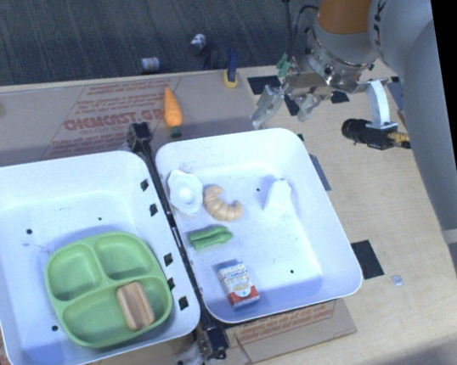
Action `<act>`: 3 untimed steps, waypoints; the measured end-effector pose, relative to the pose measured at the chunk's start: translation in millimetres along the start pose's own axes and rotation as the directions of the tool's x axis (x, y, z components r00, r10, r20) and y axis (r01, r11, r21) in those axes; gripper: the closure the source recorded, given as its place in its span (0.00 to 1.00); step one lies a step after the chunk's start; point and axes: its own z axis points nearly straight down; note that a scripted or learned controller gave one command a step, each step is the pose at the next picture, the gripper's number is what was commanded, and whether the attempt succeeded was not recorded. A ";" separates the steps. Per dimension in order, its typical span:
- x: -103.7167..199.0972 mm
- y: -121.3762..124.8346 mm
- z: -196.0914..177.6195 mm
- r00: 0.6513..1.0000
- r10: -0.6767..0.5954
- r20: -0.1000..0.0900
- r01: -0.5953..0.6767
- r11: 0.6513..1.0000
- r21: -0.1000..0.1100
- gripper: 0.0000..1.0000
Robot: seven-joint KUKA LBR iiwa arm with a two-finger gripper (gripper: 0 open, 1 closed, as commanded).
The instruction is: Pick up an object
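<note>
The end effector (272,106) hangs released and empty just beyond the right bin's (322,205) far rim, so the pick has yet to start, and reaching the croissant (222,202) inside that bin calls for moving in and descending.

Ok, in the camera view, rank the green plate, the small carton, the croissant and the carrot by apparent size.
1. Green plate, by far.
2. Small carton.
3. Croissant, close to the carton, so unsure.
4. Carrot.
</note>
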 end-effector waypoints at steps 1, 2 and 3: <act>61.0 -42.5 95.1 1.000 -0.002 -0.001 0.002 1.000 0.003 0.00; 60.3 -41.4 83.5 1.000 -0.005 0.000 0.005 1.000 0.002 1.00; 93.8 -149.6 88.7 1.000 0.000 -0.001 0.000 1.000 0.001 1.00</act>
